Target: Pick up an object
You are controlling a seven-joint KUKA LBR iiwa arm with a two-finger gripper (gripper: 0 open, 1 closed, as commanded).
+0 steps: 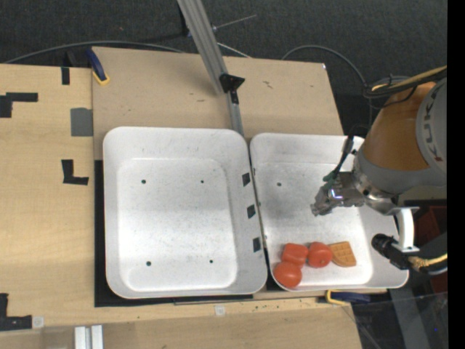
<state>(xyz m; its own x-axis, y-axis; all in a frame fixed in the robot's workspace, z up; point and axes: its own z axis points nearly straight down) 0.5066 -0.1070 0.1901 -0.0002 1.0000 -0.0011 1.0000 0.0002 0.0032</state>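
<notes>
End effector (pixel 325 201) over the right bin (pixel 290 151), finger state unclear, three red pieces (pixel 299 260) and a tan cracker (pixel 342 254) below it along that bin's near wall, apart from it

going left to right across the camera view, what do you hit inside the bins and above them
left bin → right bin → red pieces → orange cracker-like piece; the gripper hangs above the right bin, over the span of the red pieces.
</notes>
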